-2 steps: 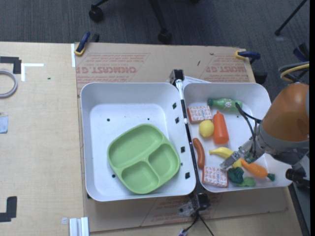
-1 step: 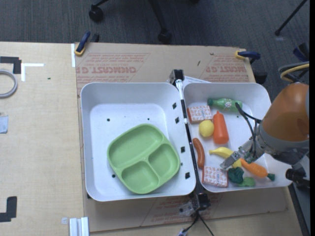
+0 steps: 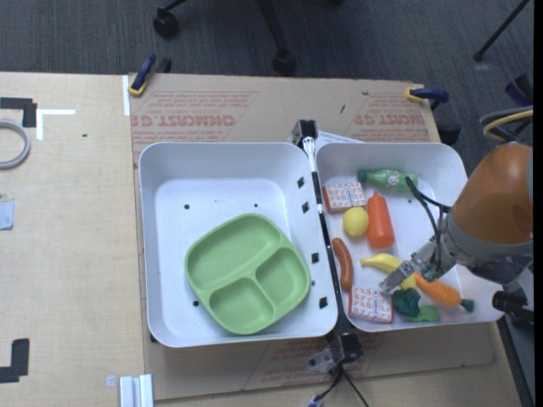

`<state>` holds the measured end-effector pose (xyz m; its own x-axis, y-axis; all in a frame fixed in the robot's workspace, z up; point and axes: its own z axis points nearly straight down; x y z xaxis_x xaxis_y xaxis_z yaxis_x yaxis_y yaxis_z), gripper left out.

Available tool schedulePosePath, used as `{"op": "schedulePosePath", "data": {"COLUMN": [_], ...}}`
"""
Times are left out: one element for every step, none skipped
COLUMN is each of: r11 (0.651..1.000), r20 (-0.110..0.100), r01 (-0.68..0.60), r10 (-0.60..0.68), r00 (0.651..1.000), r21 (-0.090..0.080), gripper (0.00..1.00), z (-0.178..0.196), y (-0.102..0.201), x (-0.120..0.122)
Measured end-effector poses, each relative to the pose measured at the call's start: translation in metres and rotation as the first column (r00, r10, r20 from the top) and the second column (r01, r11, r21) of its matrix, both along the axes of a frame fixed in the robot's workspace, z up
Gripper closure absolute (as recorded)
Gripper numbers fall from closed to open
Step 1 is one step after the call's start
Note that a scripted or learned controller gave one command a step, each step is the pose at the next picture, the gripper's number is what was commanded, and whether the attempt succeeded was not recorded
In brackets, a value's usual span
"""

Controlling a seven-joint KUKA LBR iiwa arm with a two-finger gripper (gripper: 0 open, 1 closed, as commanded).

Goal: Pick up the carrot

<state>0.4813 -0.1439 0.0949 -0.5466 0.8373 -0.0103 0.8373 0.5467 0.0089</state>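
Lying in the right bin (image 3: 450,164), the carrot (image 3: 439,292) sits near that bin's front right corner, its long axis running from upper left to lower right. Its orange body tapers toward the lower right, where a small green bit shows at the tip; the thicker end points up-left toward the gripper (image 3: 399,278). A dark green leafy piece (image 3: 414,306) lies just beside the carrot, on its front-left side.

The gripper hangs just left of the carrot's thick end, over the yellow banana (image 3: 381,262), which lies close on the carrot's left. Its metal tip is small and blurred; whether the jaws are spread or pressed together cannot be told, and nothing can be made out between them.

Farther from the carrot, toward the bin's back wall, are a green bottle (image 3: 386,177), a red box (image 3: 344,195), a lemon (image 3: 356,221) and an orange-red cylinder (image 3: 379,221). A sausage (image 3: 344,262) lies well left of the carrot, by the bin's left wall, and a second red box (image 3: 371,304) sits left of the carrot at the front wall.

The left bin (image 3: 161,227), well apart from the carrot, holds a green divided plate (image 3: 247,272).
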Motion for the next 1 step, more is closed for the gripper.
{"op": "schedulePosePath", "data": {"r11": [1.000], "r20": [0.000], "r01": [0.000], "r10": [0.000], "r00": [1.000], "r21": [0.000], "gripper": [0.00], "z": [0.0000], "y": [0.0000], "x": [0.0000]}}
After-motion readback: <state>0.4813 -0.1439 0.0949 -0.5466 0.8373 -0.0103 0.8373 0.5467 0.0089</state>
